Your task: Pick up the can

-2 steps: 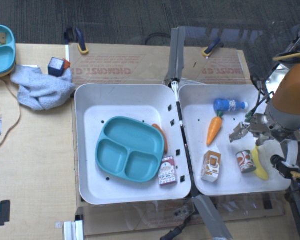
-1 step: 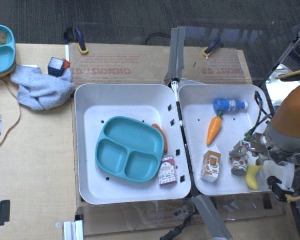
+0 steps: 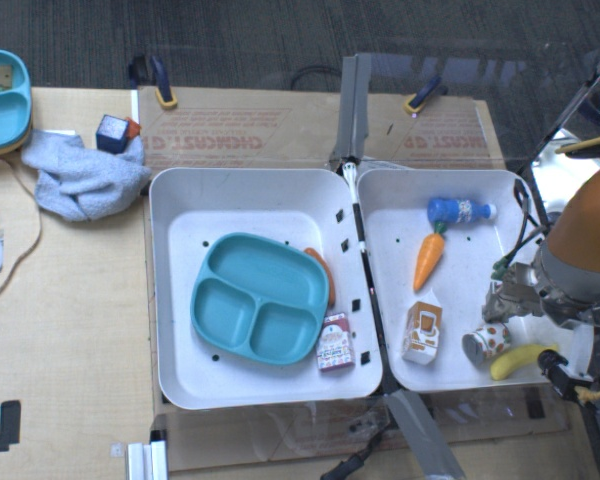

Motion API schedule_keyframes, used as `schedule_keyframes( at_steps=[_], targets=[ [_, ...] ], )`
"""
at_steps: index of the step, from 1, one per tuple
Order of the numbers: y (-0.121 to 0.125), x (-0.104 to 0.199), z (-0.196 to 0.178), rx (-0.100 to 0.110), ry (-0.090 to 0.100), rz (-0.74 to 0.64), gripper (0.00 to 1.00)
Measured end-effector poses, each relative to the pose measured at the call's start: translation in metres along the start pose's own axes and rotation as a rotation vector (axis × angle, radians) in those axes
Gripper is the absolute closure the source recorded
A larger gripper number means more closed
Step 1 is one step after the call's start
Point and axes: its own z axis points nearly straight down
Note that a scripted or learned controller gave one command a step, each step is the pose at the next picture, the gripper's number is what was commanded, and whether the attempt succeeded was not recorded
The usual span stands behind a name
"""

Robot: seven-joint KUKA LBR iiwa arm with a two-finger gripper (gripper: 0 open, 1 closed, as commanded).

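Left bin (image 3: 170,268): a teal plate with three sections (image 3: 260,298) lies in the middle. An orange thing (image 3: 321,268) peeks out from under its right edge. A small red and white carton (image 3: 334,345) lies just below the plate's right corner.
Right bin (image 3: 380,268): a blue bottle (image 3: 458,210) lies near the top. A toy carrot (image 3: 428,256) lies just under it, tip pointing down. A small orange and white box (image 3: 421,332) stands near the bottom edge.
Can (image 3: 485,342): it lies on its side in the right bin's lower right part. It is white with red marks. A yellow banana (image 3: 518,360) is touching it on the right.
Gripper (image 3: 510,303): it hangs right above the can, very close. I cannot tell how wide its fingers are or whether they have hold of anything.
Arm: grey with an orange part (image 3: 588,230), coming in over the right bin's right edge.
Writing: red letters are printed upside down on the cardboard (image 3: 240,133) behind the bins. I cannot read them surely.
Around: a grey cloth (image 3: 85,178) lies bunched up left of the bins, with a small blue block (image 3: 113,133) beside it. A light blue tray (image 3: 2,100) sits at the far left edge. Two clamps (image 3: 160,83) hold the cardboard at the back
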Motion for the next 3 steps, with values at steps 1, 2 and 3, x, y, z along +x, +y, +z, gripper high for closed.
schedule_keyframes(
  at_steps=[1,2,3],
  targets=[
    [0.0,0.0,0.0,0.0,0.0,-0.001,0.0],
    [-0.013,0.012,0.009,0.0,0.0,-0.05,0.0],
    [-0.012,0.012,0.0,-0.001,0.0,-0.048,1.0]
  ],
)
